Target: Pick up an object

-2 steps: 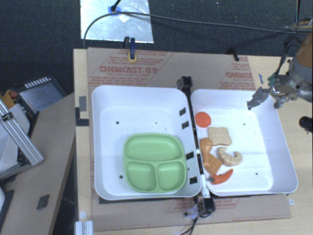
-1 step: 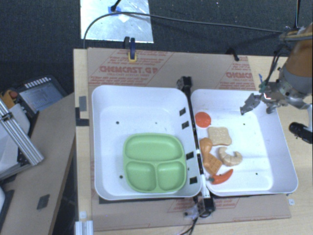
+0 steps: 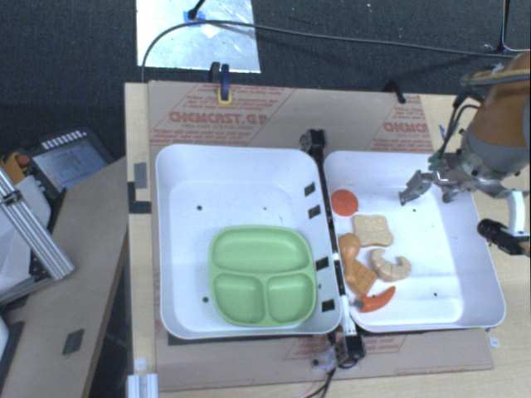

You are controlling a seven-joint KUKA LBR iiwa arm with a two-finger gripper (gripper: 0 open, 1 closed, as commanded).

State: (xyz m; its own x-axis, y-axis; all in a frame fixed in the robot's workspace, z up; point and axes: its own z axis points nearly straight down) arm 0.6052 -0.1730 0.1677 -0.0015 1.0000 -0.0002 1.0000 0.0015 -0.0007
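The hand (image 3: 423,185) hangs over the right bin (image 3: 473,305), in its upper part, with nothing between its fingers; whether they are spread or pressed together cannot be told at this slant. Nothing is picked up yet.

The things to choose from lie below and to the left of the hand, bunched against the bin's left wall: a red disc (image 3: 344,201) nearest it, then a tan bread slice (image 3: 372,229), a shrimp (image 3: 390,265), an orange piece (image 3: 355,268) and a red pepper (image 3: 377,299) farthest off.

The main risk appears to be the crowding. The bread, shrimp and orange piece touch or nearly touch, so a descent there could straddle two items, push one aside, or close on an edge and let it slip. The orange piece and pepper sit close to the wall, where a finger may strike the rim or the divider clamps (image 3: 322,264). The disc and bread look flat, which leaves little for fingers to catch. The disc stands a little apart, so it seems the cleanest target.

The green tray (image 3: 261,274) lies in the left bin (image 3: 178,222), well apart from the hand.
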